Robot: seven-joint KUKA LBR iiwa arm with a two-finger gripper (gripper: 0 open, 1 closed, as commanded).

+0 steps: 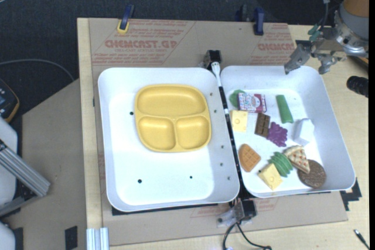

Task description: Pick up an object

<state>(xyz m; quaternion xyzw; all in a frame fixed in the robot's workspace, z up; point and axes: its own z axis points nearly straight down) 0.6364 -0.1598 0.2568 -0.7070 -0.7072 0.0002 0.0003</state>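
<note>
Nearest the camera, the right bin (335, 143) holds a brown cookie (314, 174), pizza slice (296, 156), cheese wedge (270, 175), waffle (249, 157) and purple grapes (278, 133). Beside it, the left bin (117, 178) carries a yellow 3-compartment tray (173, 116). Farther back, the gripper (309, 62) hovers over the right bin's far rim, fingers spread, gripping nothing.
</note>
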